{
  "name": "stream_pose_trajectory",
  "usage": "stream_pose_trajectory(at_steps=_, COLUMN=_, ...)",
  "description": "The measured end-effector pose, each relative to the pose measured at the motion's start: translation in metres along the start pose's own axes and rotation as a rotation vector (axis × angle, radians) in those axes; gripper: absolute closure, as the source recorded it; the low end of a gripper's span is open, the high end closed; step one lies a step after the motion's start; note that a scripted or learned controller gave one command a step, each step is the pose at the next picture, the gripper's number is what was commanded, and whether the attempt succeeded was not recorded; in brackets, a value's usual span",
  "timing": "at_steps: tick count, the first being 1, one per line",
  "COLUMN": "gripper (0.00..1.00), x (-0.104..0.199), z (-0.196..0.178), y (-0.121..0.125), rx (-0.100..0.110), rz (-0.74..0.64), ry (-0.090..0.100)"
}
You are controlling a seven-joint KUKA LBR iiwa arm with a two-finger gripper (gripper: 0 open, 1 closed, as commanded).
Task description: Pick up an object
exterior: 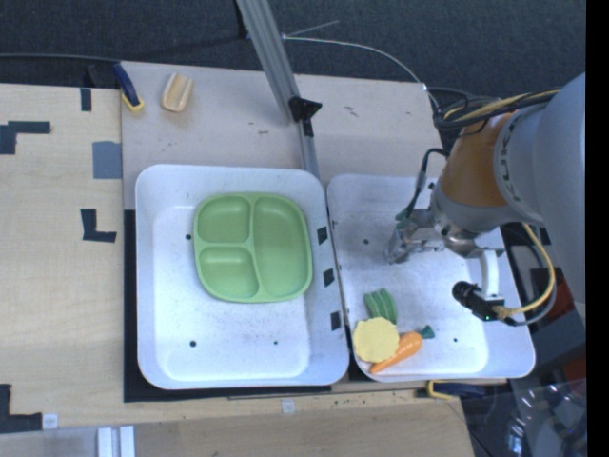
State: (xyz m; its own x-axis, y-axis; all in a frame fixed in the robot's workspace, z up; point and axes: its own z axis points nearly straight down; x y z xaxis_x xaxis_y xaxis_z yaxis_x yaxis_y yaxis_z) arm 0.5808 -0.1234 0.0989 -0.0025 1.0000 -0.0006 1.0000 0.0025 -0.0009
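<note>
Carrot [403,348], yellow piece [375,337] and green piece [381,305] lie in right bin [495,350]; end effector [404,246] above, grip state indiscernible; no legible writing.

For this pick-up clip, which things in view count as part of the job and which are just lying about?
Part of the job:
- gripper, low over the right bin
- green toy, yellow toy and carrot, all in that bin's near left corner

Lying about:
- green divided plate in the left bin
- tan block on the bench
</note>
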Motion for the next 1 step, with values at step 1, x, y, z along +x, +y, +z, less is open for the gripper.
stream_pose_trajectory(at_steps=1, gripper=1.00, x=-0.0094, z=-0.0508, y=0.0051, rx=-0.005, rz=0.002, ry=-0.001)
